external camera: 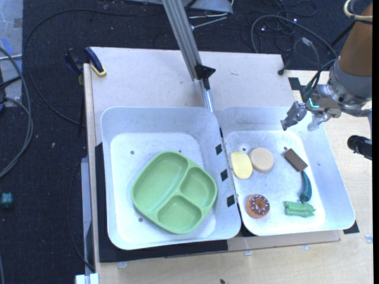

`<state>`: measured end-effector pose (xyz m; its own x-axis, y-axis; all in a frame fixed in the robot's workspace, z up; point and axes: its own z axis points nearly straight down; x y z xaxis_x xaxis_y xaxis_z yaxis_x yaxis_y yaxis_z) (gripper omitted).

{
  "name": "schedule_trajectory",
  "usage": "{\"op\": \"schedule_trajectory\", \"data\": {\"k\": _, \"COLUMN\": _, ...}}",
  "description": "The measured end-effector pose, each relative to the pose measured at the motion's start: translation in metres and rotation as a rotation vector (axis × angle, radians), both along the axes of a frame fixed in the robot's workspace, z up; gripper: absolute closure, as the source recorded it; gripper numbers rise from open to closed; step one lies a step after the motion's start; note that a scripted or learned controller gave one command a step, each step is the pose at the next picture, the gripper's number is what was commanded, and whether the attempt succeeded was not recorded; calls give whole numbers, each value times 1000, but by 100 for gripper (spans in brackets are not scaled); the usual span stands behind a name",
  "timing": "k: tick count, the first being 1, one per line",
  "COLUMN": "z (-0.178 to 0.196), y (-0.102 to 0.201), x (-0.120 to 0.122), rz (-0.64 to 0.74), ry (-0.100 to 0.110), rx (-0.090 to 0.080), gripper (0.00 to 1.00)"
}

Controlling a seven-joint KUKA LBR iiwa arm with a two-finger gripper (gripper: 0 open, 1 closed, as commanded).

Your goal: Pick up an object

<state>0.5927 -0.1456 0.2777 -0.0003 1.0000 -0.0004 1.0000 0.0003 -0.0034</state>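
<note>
Hand (304,119) w/ fingers apart above right bin (337,176), holding nothing

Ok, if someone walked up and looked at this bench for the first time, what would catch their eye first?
Probably the big green divided plate, lying alone in the left bin. Next, the cluster of small toy foods in the right bin: a yellow piece touching a tan round piece, a sprinkled donut, a brown bar. The gripper hovers over that bin's upper right corner, holding nothing.
</note>
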Motion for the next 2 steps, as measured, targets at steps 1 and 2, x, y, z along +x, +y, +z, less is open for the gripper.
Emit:
{"op": "schedule_trajectory", "data": {"k": 1, "z": 2, "y": 0, "x": 1, "rz": 1, "ry": -3, "rx": 0, "gripper": 0}}
{"op": "schedule_trajectory", "data": {"k": 2, "z": -41, "y": 0, "x": 1, "rz": -1, "ry": 0, "rx": 0, "gripper": 0}}
